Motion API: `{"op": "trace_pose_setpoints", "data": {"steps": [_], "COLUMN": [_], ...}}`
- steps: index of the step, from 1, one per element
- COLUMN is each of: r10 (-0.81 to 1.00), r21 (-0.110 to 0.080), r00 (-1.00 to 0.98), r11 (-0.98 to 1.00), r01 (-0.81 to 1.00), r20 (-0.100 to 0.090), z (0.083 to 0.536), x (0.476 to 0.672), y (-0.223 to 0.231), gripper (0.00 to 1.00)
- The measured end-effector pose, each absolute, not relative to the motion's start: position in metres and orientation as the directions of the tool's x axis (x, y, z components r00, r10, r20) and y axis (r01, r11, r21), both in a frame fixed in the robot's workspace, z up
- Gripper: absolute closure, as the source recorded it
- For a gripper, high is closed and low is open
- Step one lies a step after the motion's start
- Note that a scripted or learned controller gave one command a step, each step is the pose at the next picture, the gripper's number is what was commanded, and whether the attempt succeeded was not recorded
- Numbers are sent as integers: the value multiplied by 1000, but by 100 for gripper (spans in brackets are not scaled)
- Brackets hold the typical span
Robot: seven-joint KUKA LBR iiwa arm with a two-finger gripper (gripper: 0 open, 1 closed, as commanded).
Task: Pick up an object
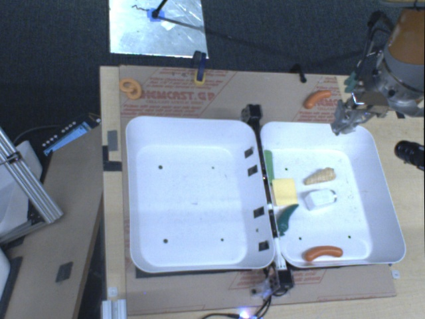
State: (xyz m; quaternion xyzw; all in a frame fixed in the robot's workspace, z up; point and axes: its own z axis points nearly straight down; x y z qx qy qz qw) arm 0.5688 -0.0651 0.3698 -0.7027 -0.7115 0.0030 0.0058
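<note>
The right bin (372,171) holds several small objects: a tan cone-shaped piece (320,175), a yellow block (284,191), a white piece (320,199), a dark teal piece (285,216), a green strip (268,163) by the divider, and an orange sausage (323,252) near the front wall. My gripper (345,121) hangs above the bin's far right rim, apart from all of them, with nothing seen in it.
The left bin (139,178) lies beside it. Outside the bins on the cardboard sit another orange sausage (317,99), an orange ring (130,88) and a yellow-and-blue clamp (199,68). A shiny foil sheet (157,18) lies beyond the bench.
</note>
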Motion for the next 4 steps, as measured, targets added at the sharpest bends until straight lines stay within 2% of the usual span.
{"op": "trace_pose_setpoints", "data": {"steps": [1, 2, 3, 4], "r10": [1000, 1000, 1000, 1000], "r21": [8, 6, 8, 4], "r00": [-12, -13, -11, 9], "r11": [12, 13, 11, -9], "r01": [1000, 1000, 1000, 1000], "r20": [2, 4, 4, -2], "z": [434, 469, 532, 536], "x": [559, 535, 514, 532], "y": [3, 85, 137, 35], "gripper": [100, 100, 100, 100]}}
